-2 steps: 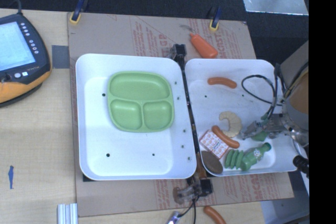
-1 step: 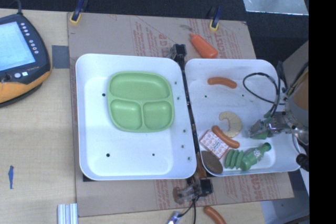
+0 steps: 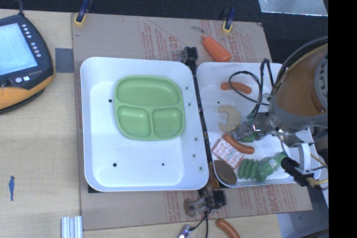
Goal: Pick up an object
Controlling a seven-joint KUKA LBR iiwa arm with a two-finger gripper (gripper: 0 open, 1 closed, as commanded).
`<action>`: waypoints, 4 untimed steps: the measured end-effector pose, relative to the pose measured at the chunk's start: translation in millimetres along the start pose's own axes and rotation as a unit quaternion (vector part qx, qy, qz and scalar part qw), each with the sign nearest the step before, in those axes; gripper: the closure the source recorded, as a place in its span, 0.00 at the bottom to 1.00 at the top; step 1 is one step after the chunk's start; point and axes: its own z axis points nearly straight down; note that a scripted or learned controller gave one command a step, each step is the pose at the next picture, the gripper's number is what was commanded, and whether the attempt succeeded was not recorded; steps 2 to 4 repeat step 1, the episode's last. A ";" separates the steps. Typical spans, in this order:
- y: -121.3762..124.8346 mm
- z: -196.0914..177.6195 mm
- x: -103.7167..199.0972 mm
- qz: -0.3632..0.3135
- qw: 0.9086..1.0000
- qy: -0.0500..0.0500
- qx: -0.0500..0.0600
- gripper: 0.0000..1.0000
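Note:
The right bin [image 3: 215,75] holds several small objects. A small sausage [image 3: 236,86] lies near its back, and a tan crescent piece [image 3: 228,116] sits in the middle. Nearer the front are a second sausage [image 3: 240,146], a red and white packet [image 3: 227,153], a dark brown oval [image 3: 225,173] and a green ridged vegetable [image 3: 256,169]. My gripper [image 3: 248,131] hangs low over the bin's middle, right above the second sausage and just right of the crescent. The arm hides the bin's right side.
A green divided plate [image 3: 149,107] rests in the left bin [image 3: 95,164]. An orange carrot [image 3: 216,48] lies on the cardboard behind the right bin, and another sausage [image 3: 228,227] in front of it. A teach pendant [image 3: 22,58] sits at far left.

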 end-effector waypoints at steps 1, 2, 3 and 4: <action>7.8 -113.1 87.2 0.002 1.000 0.001 0.002 1.00; 7.8 -113.1 87.2 0.002 1.000 0.001 0.002 1.00; 7.8 -113.1 87.2 0.002 1.000 0.001 0.002 1.00; 7.8 -113.1 87.2 0.002 1.000 0.001 0.002 1.00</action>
